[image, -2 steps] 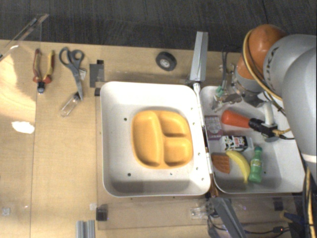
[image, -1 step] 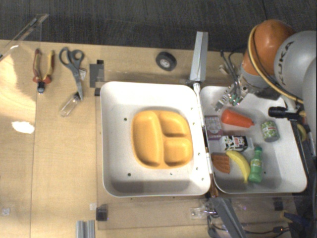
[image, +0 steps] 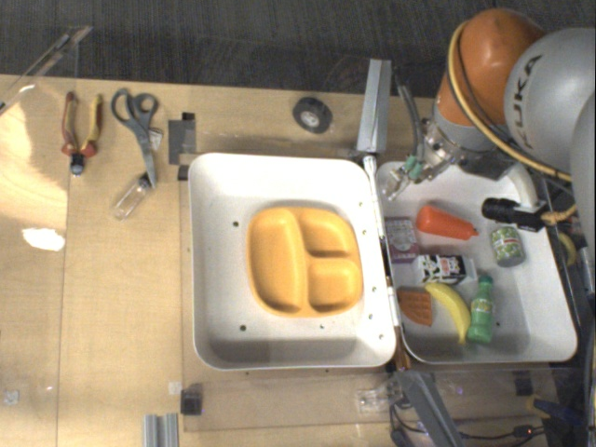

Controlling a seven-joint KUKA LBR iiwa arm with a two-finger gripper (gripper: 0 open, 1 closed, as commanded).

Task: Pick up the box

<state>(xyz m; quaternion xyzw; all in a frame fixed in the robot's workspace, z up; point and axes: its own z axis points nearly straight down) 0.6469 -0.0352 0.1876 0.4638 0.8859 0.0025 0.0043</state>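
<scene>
A small black-and-white box [image: 443,268] lies on its side near the middle of the right bin [image: 549,343], just above a banana [image: 452,307]. A flat purple packet [image: 402,235] lies to its upper left, against the bin's left wall. My gripper [image: 401,177] hangs over the bin's far left corner, above the purple packet and well apart from the box. It is small and partly blurred against the white bin, and nothing shows in it.
An orange carrot [image: 447,223], a green can [image: 507,245], a green bottle [image: 480,310] and a brown-orange item [image: 416,307] share the right bin. The left bin [image: 214,250] holds a yellow divided plate [image: 304,259]. Scissors [image: 140,124], pliers [image: 79,128] and a tape roll [image: 312,115] lie on the bench.
</scene>
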